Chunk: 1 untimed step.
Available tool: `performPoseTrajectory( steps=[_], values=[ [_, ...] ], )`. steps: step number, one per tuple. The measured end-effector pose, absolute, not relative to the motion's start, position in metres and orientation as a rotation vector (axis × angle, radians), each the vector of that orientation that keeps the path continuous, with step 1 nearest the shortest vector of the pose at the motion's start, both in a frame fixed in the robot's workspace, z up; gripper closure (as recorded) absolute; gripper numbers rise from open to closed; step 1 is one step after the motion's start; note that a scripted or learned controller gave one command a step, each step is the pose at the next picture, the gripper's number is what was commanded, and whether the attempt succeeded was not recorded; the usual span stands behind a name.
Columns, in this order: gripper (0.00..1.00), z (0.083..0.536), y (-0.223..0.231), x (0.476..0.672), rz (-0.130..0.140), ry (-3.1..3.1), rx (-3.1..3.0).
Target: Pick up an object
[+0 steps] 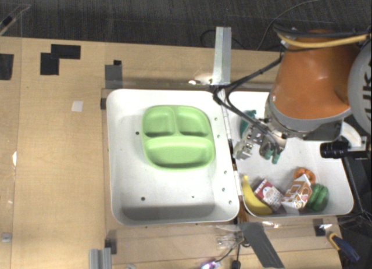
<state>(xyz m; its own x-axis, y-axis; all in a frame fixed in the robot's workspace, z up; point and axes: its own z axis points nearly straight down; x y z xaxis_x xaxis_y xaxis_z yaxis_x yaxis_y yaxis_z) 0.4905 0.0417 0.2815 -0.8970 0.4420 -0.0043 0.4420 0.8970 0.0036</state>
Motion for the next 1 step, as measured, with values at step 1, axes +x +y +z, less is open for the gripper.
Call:
performPoseTrajectory(
  steps=[1],
  values=[
    [1.0, 0.3116, 0.0628, 0.5249, 0.004, 3.12, 0.289]
  ],
)
